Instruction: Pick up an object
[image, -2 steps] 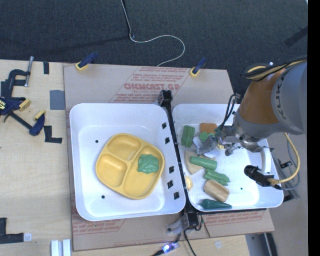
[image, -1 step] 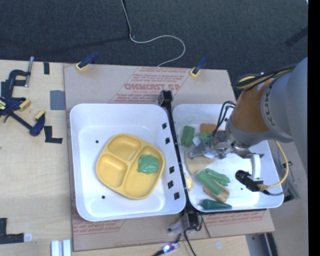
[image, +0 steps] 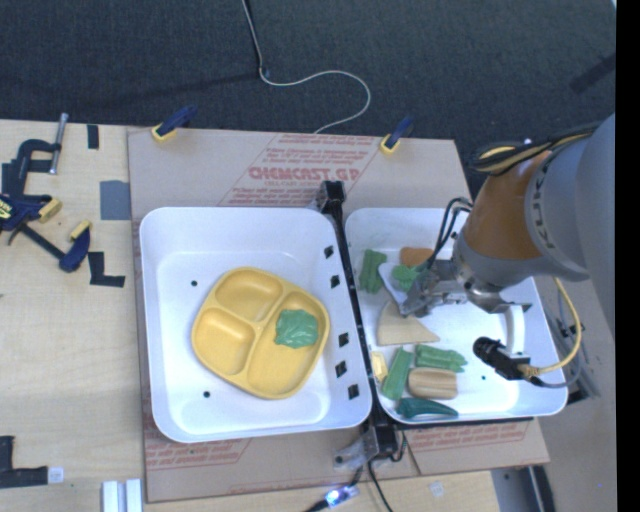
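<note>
Over the right bin (image: 548, 404), gripper (image: 425, 292) low among toy food pieces, finger state impossible to tell, cream wedge (image: 403, 326) just beside it, green pieces (image: 436, 356) nearby, left bin (image: 160, 330) bearing yellow divided tray (image: 238, 335) with green item (image: 297, 328)

A yellow tray (image: 255, 335) carried a green piece (image: 297, 328); both bins (image: 160, 300) were white, the cardboard (image: 290, 170) brown with red lettering.
</note>
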